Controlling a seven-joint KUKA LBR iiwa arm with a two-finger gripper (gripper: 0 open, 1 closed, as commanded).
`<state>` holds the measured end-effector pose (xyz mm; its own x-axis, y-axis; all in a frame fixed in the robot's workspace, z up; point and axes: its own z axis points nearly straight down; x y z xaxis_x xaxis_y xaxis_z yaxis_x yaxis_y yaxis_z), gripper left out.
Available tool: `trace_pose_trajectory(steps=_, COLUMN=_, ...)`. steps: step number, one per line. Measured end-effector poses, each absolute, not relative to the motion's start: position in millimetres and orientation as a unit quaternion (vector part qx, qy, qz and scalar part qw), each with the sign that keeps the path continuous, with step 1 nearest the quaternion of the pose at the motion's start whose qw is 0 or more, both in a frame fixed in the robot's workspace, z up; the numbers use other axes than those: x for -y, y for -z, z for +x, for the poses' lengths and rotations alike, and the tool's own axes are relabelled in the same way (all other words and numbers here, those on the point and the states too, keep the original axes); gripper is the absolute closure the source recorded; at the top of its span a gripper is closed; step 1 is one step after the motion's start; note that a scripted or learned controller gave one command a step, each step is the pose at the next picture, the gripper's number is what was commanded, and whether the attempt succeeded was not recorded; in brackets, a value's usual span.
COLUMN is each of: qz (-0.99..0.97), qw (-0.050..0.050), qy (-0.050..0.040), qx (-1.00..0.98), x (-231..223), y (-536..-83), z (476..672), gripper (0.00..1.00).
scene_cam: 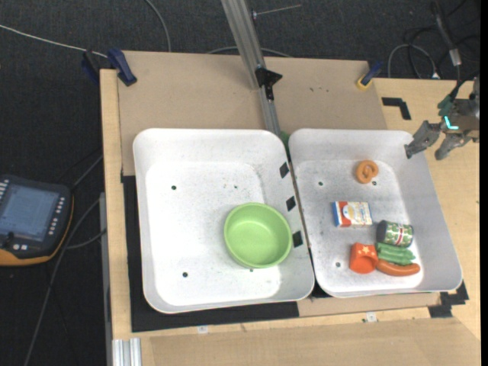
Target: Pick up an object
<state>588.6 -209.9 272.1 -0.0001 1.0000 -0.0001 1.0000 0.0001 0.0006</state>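
Observation:
In the right bin (328,147) lie a small orange ring-shaped piece (367,171), a white and red carton (351,213), a green can (395,234), an orange cup (363,258) and a red sausage-shaped toy with a green strip (398,264). The left bin (168,158) holds a light green bowl (258,235). My gripper (433,143) hangs at the far right, over the right bin's upper right rim, apart from every object. Its two dark fingers are spread with nothing between them.
A metal pole (245,36) slants down from the top to the gap between the bins. A tablet-like pendant (30,218) lies on the floor at the left. Blue and yellow clamps hold the bench's back corners. Cables run across the dark floor.

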Motion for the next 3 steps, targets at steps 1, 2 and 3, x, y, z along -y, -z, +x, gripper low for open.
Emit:
trace_pose_trajectory(steps=1, qz=0.707, qw=0.0, qy=-0.0001, qx=-0.707, x=210, y=-272, z=588.6, gripper=0.0)
trace_pose_trajectory(steps=2, qz=0.707, qw=-0.002, qy=0.0008, qx=-0.707, x=201, y=-221, z=582.3, gripper=0.0)
trace_pose_trajectory(steps=3, qz=0.707, qw=-0.001, qy=0.0008, qx=-0.707, x=202, y=-178, z=578.3, gripper=0.0)
